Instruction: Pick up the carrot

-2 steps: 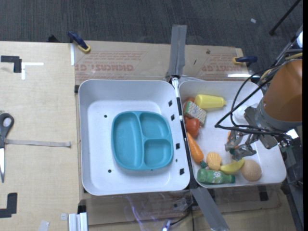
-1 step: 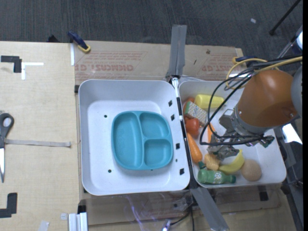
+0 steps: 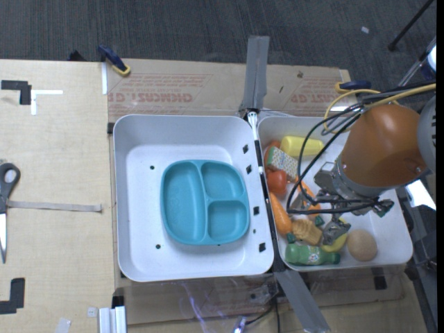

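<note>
The carrot (image 3: 279, 214) is a long orange piece lying along the left wall of the right bin (image 3: 395, 252), just below a red tomato-like ball (image 3: 276, 180). My gripper (image 3: 335, 222) hangs low over the middle of that bin, under the arm's orange band (image 3: 385, 148), to the right of the carrot and apart from it. It stands above a brown lumpy item (image 3: 309, 231) and a small yellow piece (image 3: 338, 241). Black cables cross in front of the wrist and hide part of it.
The right bin also holds a yellow item (image 3: 302, 145), a patterned block (image 3: 281, 159), a green item (image 3: 312, 254) and a beige ball (image 3: 361, 245). In the left bin (image 3: 132, 207) lies a blue divided plate (image 3: 205, 201). Scissors (image 3: 5, 186) lie at far left.
</note>
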Tool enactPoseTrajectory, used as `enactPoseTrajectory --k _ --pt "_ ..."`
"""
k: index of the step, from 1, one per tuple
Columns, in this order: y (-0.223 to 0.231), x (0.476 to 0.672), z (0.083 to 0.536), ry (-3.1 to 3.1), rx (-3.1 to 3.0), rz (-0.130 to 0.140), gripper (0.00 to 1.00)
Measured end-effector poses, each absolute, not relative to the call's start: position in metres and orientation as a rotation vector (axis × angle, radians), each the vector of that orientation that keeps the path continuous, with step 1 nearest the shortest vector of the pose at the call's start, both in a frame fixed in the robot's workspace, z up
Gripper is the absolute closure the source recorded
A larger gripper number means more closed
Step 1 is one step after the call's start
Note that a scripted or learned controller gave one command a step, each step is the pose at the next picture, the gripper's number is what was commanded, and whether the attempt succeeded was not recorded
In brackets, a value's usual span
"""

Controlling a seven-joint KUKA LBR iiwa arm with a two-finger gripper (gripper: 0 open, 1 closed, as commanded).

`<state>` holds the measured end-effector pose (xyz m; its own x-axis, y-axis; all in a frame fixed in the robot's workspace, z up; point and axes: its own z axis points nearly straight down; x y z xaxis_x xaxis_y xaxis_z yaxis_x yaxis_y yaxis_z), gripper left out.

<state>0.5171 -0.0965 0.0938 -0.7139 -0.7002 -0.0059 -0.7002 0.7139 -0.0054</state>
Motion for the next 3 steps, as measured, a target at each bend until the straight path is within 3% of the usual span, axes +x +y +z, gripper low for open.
enactPoseTrajectory --k 1,2,3 --pt "-0.104 0.523 0.092 3.060 -0.691 0.000 0.00" --pt "-0.103 0.525 0.103 3.053 -0.691 -0.003 1.00" --pt "-0.103 0.525 0.103 3.054 -0.692 -0.003 0.00"
